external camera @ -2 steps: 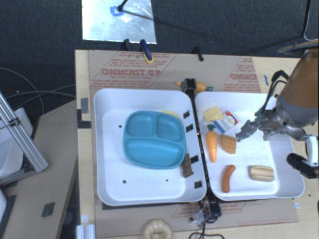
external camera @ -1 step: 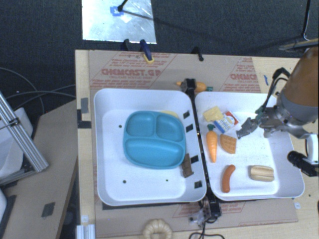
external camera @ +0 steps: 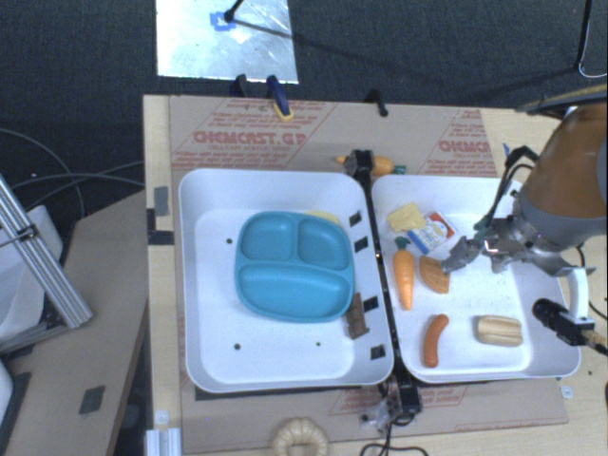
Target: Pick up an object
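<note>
The pincer (whether clenched or released I cannot tell) hangs just right of the bread piece, with the upright-lying carrot farther left.

Lighting looks pretty even from up here, bright and kinda cool-toned. The white bins are nearly blown out, with soft shadows only. I get strong glare off the shiny sheet at the top of frame. The dark floor loses detail, and everything's slightly soft.
</note>
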Controlling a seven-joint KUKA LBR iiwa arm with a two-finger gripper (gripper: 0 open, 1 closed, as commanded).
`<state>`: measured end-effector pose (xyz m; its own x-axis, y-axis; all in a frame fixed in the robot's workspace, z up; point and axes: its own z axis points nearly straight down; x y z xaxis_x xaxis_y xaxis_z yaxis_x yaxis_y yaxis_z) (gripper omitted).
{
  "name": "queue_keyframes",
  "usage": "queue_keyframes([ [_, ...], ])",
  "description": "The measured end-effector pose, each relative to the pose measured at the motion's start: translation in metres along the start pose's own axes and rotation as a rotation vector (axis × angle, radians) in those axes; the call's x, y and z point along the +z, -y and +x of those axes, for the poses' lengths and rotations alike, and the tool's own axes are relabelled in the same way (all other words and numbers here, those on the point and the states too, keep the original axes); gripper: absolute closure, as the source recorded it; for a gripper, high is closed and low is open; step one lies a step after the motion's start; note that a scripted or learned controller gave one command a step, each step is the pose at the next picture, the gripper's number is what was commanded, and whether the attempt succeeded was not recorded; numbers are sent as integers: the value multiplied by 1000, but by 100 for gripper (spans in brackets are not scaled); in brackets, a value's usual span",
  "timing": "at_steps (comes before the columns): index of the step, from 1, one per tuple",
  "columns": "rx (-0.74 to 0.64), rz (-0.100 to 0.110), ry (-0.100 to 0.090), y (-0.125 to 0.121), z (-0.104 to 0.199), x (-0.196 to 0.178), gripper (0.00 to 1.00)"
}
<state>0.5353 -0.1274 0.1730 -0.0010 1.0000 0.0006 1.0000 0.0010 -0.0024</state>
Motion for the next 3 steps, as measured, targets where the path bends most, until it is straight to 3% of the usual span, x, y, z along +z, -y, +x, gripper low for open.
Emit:
queue_keyframes([
  [1,0,-1,0,-6,-1,60,0],
  [2,0,0,0,-6,-1,90,0],
  [3,1,-5,1,-7,-1,78,100],
])
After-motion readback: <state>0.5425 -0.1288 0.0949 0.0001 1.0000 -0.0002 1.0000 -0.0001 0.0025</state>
